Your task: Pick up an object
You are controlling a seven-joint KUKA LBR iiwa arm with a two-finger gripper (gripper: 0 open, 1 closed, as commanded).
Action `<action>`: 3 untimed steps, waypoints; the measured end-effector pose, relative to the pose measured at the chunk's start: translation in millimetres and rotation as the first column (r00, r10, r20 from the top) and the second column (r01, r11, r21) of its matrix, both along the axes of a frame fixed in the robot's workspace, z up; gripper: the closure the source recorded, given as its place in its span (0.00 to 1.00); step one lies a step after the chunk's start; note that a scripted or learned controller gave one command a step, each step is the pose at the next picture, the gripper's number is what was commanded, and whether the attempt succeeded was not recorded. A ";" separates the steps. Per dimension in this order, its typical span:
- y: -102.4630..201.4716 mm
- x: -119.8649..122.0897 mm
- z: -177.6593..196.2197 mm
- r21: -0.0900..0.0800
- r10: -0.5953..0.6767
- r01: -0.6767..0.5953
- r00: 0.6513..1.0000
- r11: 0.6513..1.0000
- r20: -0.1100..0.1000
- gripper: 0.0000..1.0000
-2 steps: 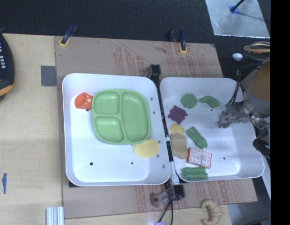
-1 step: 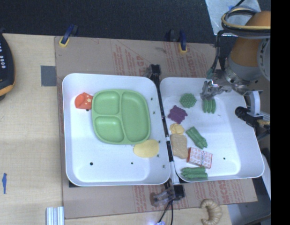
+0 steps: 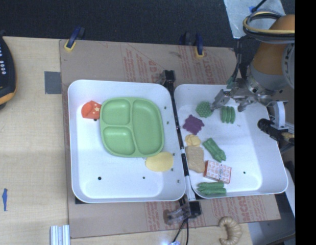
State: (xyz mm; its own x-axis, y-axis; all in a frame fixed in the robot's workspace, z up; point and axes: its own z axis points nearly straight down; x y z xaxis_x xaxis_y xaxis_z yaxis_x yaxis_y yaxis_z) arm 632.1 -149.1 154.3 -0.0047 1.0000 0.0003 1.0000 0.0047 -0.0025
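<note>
Two shallow white bins sit side by side on a cardboard sheet with faint red printing too washed out to read. The left bin [image 3: 81,185] holds a green divided plate [image 3: 132,126], a red piece with a yellow star [image 3: 90,109] touching the plate's left edge, and a pale yellow lump [image 3: 159,162] just below the plate's lower right corner.

The right bin [image 3: 267,180] holds the clutter: a dark green bumpy piece [image 3: 203,108] near the top, a ribbed green piece [image 3: 227,115] just beside it, a purple star-like shape [image 3: 193,123], a small yellow bit [image 3: 192,140], a tan slab [image 3: 195,158], a green pod shape [image 3: 214,149], another green pod [image 3: 211,189] at the bottom edge, and a small red-and-white packet [image 3: 218,171] whose print is too small to make out.

The gripper [image 3: 225,99] hangs over the upper part of the right bin, its metal fingers spread apart; one tip is close to the bumpy green piece and the ribbed green piece lies just below the gap. Nothing appears to be held between them, though the slant makes contact hard to judge.

A black and orange handset [image 3: 1,70] lies at the left edge, its labels unreadable.
</note>
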 end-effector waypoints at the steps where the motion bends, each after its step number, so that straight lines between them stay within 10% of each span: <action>1: 1.2 -55.0 -66.6 0.002 -0.001 0.001 1.000 1.000 -0.010 0.00; 2: 27.2 -87.4 -63.1 0.001 -0.001 0.001 1.000 1.000 -0.006 0.00; 3: 52.8 -40.6 -61.8 -0.001 0.005 -0.005 1.000 1.000 0.004 0.00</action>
